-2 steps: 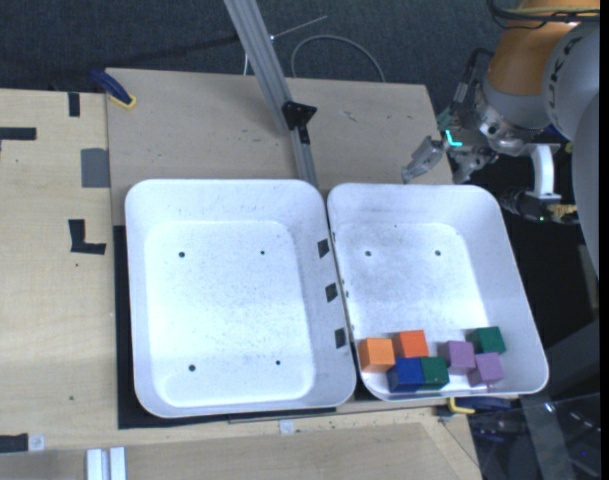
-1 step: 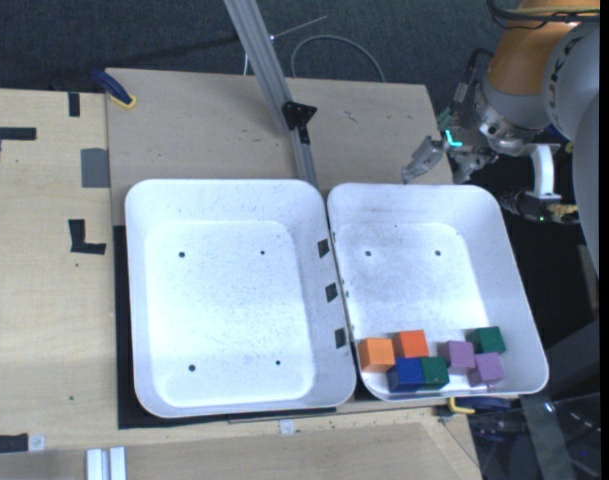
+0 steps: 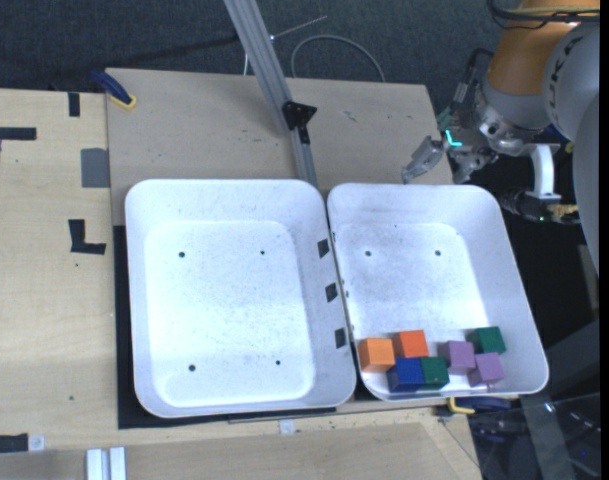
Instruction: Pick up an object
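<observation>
Arm's parked up top right, gripper (image 3: 446, 158) hanging just past the far rim of the right bin (image 3: 504, 233), over the table (image 3: 184, 118). Can't tell how the jaws stand from here. Blocks are all bunched at the right bin's near edge: orange cubes (image 3: 378, 352), (image 3: 413, 343), blue cube (image 3: 408, 372), green ones (image 3: 435, 370), (image 3: 487, 340), purple ones (image 3: 461, 353), (image 3: 489, 367). Left bin (image 3: 144, 208) sits touching it.
</observation>
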You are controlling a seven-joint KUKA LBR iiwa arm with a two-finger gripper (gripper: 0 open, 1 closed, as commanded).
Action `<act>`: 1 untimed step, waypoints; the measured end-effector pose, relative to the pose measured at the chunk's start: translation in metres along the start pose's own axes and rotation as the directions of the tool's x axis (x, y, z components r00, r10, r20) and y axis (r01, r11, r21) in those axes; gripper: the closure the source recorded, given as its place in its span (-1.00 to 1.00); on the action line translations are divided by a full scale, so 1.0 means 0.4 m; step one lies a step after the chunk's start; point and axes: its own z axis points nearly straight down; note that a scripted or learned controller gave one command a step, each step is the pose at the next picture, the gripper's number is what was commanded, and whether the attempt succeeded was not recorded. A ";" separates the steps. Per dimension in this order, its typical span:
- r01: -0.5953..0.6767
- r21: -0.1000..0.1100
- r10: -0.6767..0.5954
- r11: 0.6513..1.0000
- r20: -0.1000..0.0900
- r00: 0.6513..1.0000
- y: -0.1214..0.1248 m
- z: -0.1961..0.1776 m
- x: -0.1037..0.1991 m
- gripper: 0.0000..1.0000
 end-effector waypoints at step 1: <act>0.000 0.000 0.000 1.000 0.000 1.000 0.000 0.000 0.000 -1.00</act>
